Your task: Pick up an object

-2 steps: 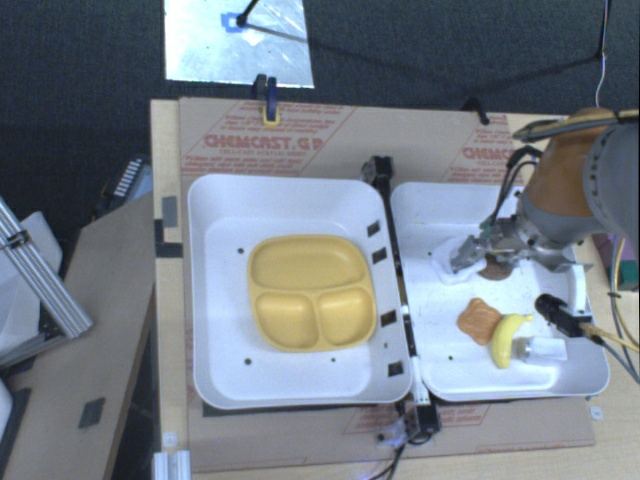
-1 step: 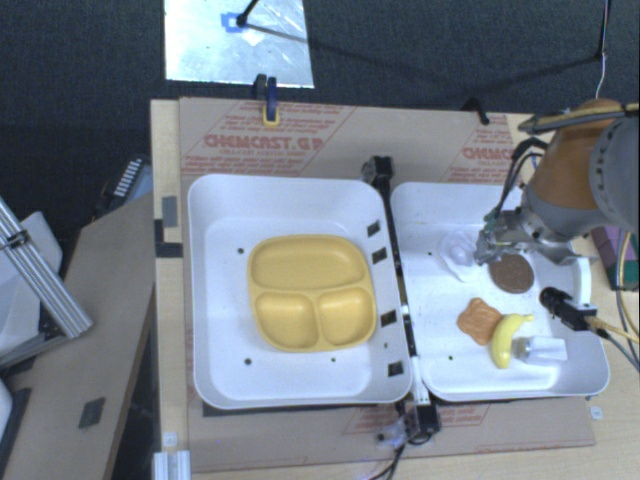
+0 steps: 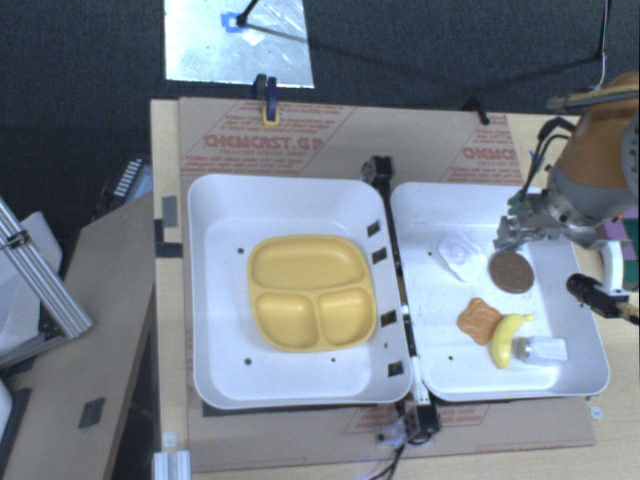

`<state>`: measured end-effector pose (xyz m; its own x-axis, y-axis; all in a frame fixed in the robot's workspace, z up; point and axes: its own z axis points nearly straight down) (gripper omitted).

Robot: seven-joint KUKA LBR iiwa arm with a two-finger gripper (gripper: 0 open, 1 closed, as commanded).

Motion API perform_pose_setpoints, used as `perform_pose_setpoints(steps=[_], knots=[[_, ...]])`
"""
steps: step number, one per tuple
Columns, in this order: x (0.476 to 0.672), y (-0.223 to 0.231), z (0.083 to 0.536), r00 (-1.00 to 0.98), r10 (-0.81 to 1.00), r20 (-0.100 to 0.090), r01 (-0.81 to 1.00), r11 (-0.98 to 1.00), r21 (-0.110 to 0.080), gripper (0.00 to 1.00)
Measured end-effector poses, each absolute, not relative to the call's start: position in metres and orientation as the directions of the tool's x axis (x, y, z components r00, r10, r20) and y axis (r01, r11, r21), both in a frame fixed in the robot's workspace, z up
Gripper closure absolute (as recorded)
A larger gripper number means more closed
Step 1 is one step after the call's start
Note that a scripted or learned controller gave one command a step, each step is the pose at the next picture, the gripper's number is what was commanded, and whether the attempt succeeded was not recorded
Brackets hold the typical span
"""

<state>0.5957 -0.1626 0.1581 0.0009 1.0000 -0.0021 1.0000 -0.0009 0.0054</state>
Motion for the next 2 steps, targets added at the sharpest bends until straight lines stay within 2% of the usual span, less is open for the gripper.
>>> perform_pose_setpoints(steps=[2], knots=[[0.598, -0.167, 0.246, -0.004, 1.000, -0.002, 1.000, 0.004, 0.007, 1.00]])
